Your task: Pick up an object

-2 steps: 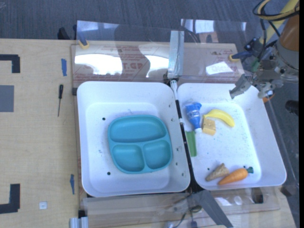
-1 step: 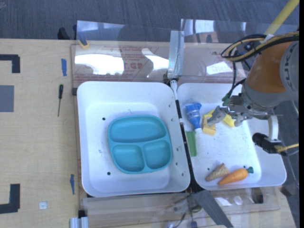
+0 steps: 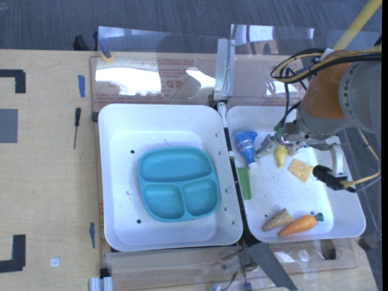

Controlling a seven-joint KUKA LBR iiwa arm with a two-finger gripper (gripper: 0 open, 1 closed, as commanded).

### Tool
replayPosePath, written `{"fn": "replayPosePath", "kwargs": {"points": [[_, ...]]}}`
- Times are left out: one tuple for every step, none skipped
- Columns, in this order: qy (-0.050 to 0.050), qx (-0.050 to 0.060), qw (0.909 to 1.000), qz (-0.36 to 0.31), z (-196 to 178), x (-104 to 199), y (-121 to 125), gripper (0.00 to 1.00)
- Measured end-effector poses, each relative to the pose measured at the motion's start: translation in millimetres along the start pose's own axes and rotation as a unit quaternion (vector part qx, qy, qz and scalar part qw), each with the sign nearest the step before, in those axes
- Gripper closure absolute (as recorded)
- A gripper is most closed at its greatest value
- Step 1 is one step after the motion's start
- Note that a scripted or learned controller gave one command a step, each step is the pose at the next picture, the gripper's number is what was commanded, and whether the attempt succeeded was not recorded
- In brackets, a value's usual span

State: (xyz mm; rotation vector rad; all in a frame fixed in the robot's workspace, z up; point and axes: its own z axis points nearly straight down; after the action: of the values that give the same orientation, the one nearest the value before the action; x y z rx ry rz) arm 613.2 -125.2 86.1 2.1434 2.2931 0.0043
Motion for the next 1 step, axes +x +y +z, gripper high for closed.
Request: {"fn": "replayPosePath", "kwargs": {"points": [[0.0, -0.002, 1.0, 0.0, -9.6, -0.7, 1.8, 1.0]]}}
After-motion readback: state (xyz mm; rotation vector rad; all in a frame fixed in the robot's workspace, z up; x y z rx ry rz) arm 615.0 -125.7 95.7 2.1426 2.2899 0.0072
